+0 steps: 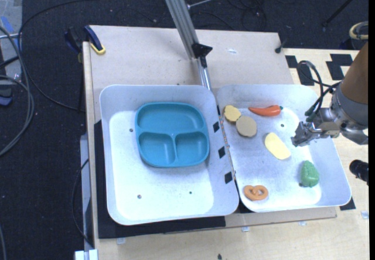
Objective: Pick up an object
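The things to pick from lie in the right bin [328, 197]. A pale yellow piece [277, 146] sits near the middle, tilted, and the gripper [302, 136] hangs just to its right, above the bin floor; nothing can be made out in its grasp, though at this size I cannot tell how it is set. A green broccoli-like lump [309, 174] lies below the gripper, toward the bin's right edge. A red-orange pepper [265, 110] rests near the top rim. To its left, a small yellow piece [232, 113] touches a round tan one [246, 127]. An orange pretzel [255, 192] lies at the near edge.

The left bin [117, 194] holds a blue divided tray [172, 134] with three compartments. The arm [351, 101] comes in from the right.
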Available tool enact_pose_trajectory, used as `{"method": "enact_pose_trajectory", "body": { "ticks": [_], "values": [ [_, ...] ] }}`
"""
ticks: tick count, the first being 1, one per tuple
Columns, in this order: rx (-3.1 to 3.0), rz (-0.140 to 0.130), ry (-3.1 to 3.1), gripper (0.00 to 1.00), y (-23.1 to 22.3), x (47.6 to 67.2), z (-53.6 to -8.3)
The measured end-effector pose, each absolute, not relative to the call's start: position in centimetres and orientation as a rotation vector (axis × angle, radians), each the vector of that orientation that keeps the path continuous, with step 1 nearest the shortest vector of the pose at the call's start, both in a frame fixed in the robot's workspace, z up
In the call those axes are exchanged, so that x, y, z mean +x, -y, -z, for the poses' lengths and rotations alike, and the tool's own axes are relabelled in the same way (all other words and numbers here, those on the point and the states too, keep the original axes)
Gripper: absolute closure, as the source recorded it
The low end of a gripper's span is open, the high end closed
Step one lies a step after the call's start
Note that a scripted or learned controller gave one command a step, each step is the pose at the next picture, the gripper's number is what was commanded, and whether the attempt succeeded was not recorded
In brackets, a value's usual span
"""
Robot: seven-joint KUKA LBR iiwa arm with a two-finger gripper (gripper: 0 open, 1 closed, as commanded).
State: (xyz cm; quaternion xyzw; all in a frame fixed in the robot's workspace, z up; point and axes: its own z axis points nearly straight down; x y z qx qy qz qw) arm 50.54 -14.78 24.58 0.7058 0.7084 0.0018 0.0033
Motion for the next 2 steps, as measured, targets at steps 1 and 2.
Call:
{"method": "enact_pose_trajectory", "body": {
  "ticks": [1, 2],
  "values": [
    [2.215, -0.003, -2.221, 1.00, 14.8, 50.7, -27.6],
    [2.213, -0.002, -2.231, 1.00, 9.4, 50.7, -27.8]
  ]
}}
